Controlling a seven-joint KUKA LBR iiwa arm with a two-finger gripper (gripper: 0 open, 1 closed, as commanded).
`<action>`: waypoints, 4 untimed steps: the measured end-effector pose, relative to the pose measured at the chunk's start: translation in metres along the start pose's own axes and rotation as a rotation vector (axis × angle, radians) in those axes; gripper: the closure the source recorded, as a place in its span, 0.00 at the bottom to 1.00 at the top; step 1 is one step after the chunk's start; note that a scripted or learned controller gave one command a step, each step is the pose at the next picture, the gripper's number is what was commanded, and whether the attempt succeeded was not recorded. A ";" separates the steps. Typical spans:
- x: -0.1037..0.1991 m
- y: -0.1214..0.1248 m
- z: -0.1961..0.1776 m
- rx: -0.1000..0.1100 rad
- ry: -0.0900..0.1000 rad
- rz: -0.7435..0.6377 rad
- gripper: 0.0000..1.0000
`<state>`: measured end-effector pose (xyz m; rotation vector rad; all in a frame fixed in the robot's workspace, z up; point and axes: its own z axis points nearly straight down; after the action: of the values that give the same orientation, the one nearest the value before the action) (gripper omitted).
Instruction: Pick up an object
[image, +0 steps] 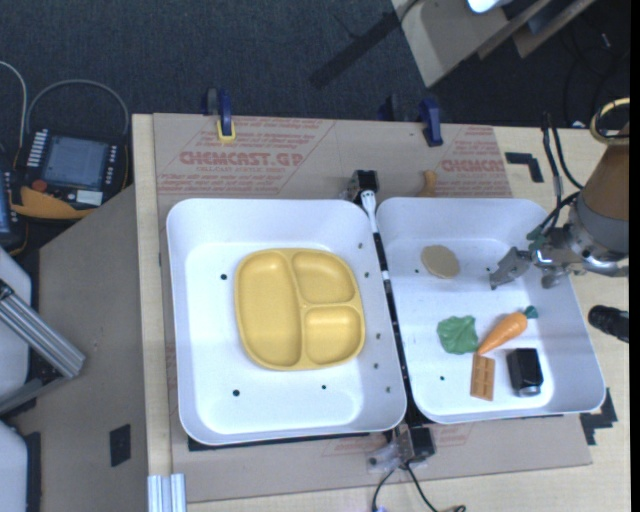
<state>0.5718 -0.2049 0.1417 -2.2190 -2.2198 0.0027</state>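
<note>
The right bin (560, 405) holds a tan round disc (440, 262), a green leafy piece (458, 334), an orange carrot (503, 331), a brown wafer (482, 378) and a small black block (525, 369). My gripper (523, 275) hangs over the bin's upper right part, right of the tan disc and above the carrot. It is open, with nothing between its fingers; one fingertip (499, 275) points left toward the disc.
A yellow divided plate (298, 307) lies in the left bin (200, 400). A black clip (366, 186) sits at the top of the seam between the bins. Cables run along the bench's right side.
</note>
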 end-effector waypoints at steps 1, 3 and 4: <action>0.001 -0.001 0.053 0.002 0.001 0.000 0.00; 0.006 0.011 -0.016 -0.010 -0.003 -0.001 1.00; 0.010 0.004 -0.066 -0.009 -0.003 -0.001 1.00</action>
<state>0.5755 -0.1948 0.2073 -2.2238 -2.2272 -0.0041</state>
